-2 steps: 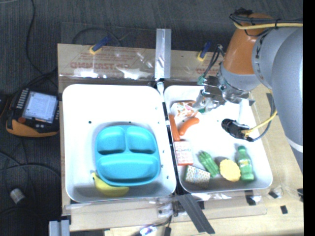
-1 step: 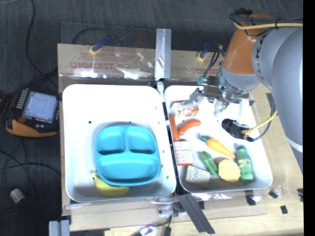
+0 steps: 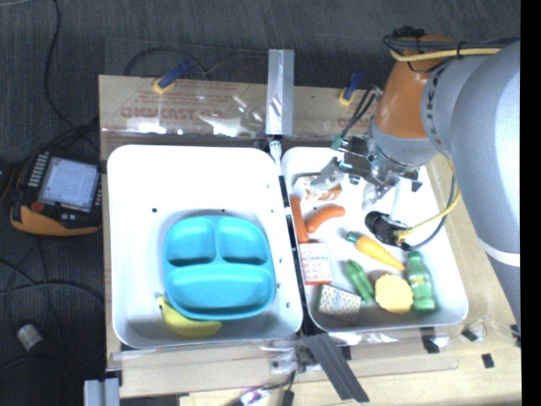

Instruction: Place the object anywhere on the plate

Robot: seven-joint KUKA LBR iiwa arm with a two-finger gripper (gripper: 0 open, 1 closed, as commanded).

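Camera view looks down at a slant on a table (image 3: 473, 328) of pale wood standing on dark grey carpet (image 3: 51, 311). Two white bins sit side by side on it, touching along a middle divider. The left bin (image 3: 135, 193) holds a blue plate (image 3: 220, 266) with three compartments, and a banana (image 3: 188, 322) lies partly under the plate's near edge. The right bin (image 3: 452, 299) holds the loose things: an orange sausage (image 3: 324, 217), a carrot (image 3: 377, 251), a green bottle (image 3: 418, 282), a yellow round piece (image 3: 393, 293), a green pickle (image 3: 358, 279), a red-and-white packet (image 3: 314, 264) and a patterned wedge (image 3: 339, 300).

The arm (image 3: 473, 108) comes in from the right, its orange band above the wrist, and the hand (image 3: 359, 172) hangs over the far part of the right bin, just above the sausage. Whether its fingers are wide or narrow cannot be told from this angle, and nothing is seen between them.

Behind the bins a sheet of clear plastic (image 3: 194, 112) lies over the table's far edge, pinned by blue-and-yellow clamps (image 3: 170, 77), with a metal post (image 3: 280, 91) between them. On the carpet at the left rests a handheld controller (image 3: 57, 193) with a lit screen, and cables (image 3: 34, 7) trail across the floor.
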